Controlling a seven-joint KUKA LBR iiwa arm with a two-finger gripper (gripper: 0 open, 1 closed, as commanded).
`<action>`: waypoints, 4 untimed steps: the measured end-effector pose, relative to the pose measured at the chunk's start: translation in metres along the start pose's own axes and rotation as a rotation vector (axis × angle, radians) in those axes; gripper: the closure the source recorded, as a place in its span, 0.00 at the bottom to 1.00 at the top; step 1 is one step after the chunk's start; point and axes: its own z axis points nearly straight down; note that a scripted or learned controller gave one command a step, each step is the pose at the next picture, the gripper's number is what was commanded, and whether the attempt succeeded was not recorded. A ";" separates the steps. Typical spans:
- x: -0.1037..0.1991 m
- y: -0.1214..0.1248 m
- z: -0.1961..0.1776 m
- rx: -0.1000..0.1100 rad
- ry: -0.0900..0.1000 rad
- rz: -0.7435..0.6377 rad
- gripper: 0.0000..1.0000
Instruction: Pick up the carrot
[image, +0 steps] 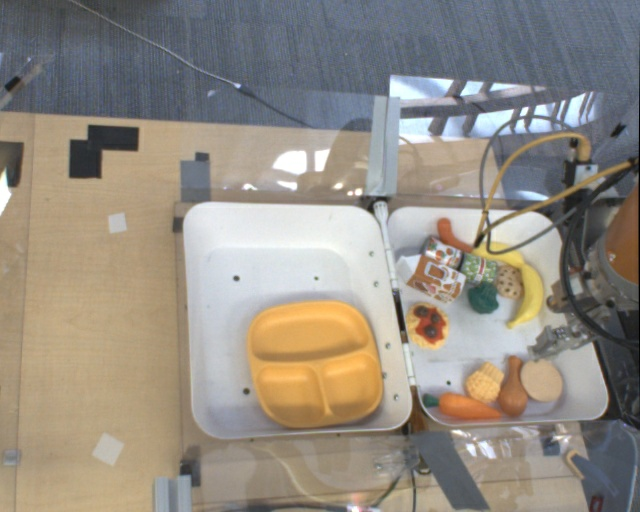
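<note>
The carrot (468, 406) is orange with a small green tip at its left end. It lies flat along the front wall of the right bin (596, 400). My gripper (559, 339) hangs at the right side of that bin, above and to the right of the carrot and well apart from it. It sits just over a round tan disc (542, 381). Nothing shows between the gripper and the carrot except a brown drumstick (514, 388).
The right bin also holds a corn piece (484, 380), pizza slice (429, 325), banana (528, 290), printed carton (437, 272), green vegetable (483, 298) and red sausage (452, 235). A yellow sectioned plate (315, 362) lies in the left bin (215, 300). Cables (520, 150) loop behind.
</note>
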 end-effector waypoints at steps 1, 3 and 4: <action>0.027 -0.022 -0.034 -0.004 -0.005 -0.276 1.00; 0.024 -0.045 -0.010 -0.002 -0.005 -0.884 1.00; -0.053 -0.026 0.014 -0.001 -0.007 -1.285 1.00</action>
